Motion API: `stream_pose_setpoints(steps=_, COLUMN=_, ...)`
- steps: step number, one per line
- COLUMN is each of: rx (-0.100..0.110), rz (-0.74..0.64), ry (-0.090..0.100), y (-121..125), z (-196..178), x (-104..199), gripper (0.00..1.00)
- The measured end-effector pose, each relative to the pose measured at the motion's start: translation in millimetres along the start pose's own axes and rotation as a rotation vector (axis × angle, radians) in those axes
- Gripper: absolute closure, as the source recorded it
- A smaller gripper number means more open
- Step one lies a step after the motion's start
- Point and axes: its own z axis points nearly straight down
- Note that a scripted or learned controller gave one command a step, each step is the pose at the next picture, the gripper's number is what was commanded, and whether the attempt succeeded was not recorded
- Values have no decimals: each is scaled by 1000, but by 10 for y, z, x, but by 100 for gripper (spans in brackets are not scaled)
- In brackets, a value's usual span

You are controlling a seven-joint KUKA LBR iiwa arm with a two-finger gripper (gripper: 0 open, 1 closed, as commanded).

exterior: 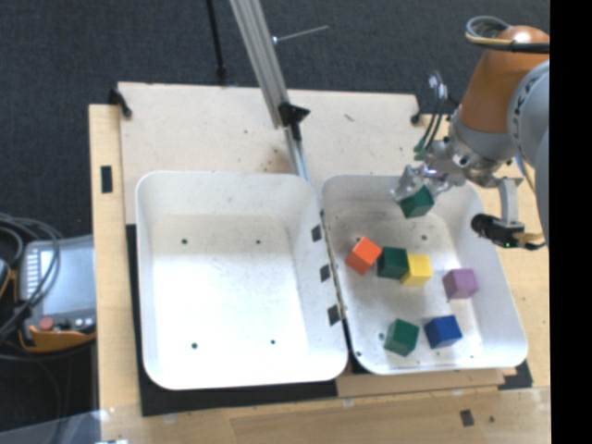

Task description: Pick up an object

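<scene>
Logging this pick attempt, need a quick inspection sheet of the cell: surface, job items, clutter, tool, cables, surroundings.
Surface: wooden bench bearing left bin and right bin, side by side.
Job's things: in the right bin, orange cube, green cube touching yellow cube, purple cube, blue cube, second green cube. A third green cube sits at the tool, above the bin's far end.
Clutter: nothing seen.
Tool: tool shut on the third green cube, apparently lifted.
Cables: green wires along the wrist; black leads at the left edge.
Surroundings: slanted aluminium rail, dark carpet, pendant-like device on the left.
</scene>
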Motion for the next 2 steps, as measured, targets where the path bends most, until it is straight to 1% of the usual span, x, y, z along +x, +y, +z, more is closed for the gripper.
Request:
stream_pose_setpoints(steps=1, rx=-2, rz=-3, ry=-1, y=51, z=-650, x=-27, gripper=100)
stream_pose_setpoints(steps=2, rx=3, rz=-5, ry=1, y=59, z=-823, x=-34, gripper=100)
